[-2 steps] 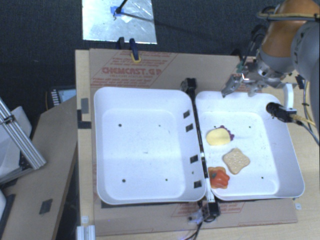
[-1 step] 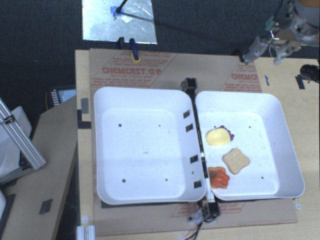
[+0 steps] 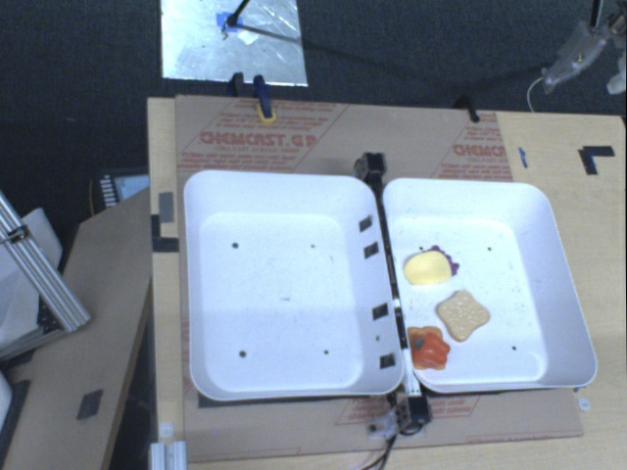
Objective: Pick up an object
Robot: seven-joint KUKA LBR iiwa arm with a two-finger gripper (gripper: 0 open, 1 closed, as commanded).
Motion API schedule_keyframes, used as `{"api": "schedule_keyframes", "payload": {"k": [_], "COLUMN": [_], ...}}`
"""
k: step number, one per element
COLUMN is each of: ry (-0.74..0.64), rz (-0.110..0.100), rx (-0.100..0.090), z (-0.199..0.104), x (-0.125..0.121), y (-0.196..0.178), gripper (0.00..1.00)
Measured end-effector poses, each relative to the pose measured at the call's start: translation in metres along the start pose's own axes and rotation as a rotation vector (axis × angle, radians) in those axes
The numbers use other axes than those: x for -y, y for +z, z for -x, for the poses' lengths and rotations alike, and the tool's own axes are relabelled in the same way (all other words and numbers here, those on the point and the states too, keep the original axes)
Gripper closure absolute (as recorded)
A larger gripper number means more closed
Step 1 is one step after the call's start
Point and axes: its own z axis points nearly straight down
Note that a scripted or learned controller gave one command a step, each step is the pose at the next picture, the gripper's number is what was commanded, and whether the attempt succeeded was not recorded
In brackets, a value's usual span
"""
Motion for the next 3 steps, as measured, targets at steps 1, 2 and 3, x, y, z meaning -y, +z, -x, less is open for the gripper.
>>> {"api": "schedule_keyframes", "payload": {"k": [1, 2, 3], "ry": [-0.003, -0.004, -0.010], "rz": [-0.015, -0.025, -0.017], "rx": [0.000, -0.004, -0.008], "z": [0.000, -0.075, -0.191], "x": [-0.002, 0.006, 0.045], "y": [0.001, 0.049, 0.003], "gripper": [1.00, 1.00, 1.00]}}
